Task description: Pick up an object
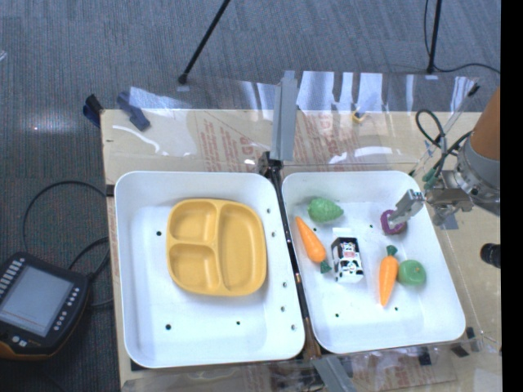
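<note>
The gripper [406, 209] hangs over the right bin [445, 313], its grey fingers just beside a small rounded purple toy [392, 222]; whether they are parted or closed around it cannot be told. Nearby lie two smooth tapered orange carrots [310, 240] [388, 276], the first slanting down to the right, the second nearly upright with its leafy end up. A moulded yellow three-compartment tray [217, 246] sits in the left bin [139, 333].
</note>
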`<action>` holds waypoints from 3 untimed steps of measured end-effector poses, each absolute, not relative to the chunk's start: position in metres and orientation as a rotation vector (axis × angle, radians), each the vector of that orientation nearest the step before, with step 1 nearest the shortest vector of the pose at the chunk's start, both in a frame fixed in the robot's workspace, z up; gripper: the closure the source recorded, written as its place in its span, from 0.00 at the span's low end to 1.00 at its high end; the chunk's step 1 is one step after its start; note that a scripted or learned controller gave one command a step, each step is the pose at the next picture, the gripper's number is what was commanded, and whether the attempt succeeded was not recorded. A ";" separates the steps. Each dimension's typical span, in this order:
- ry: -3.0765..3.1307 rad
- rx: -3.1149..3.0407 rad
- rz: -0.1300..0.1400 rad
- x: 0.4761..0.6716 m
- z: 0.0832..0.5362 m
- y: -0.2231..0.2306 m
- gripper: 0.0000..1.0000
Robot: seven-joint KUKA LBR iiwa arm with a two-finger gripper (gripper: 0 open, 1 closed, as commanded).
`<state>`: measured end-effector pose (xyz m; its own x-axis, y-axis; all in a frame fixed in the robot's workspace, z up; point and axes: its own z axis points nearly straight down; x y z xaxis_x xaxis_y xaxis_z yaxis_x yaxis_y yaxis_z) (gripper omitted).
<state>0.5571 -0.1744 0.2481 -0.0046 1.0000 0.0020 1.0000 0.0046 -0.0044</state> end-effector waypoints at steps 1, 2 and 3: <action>-2.282 -2.163 -0.008 0.551 0.114 -0.164 0.00; -2.118 -2.352 -0.027 0.595 0.103 -0.097 0.00; -2.118 -2.352 -0.027 0.595 0.103 -0.097 0.00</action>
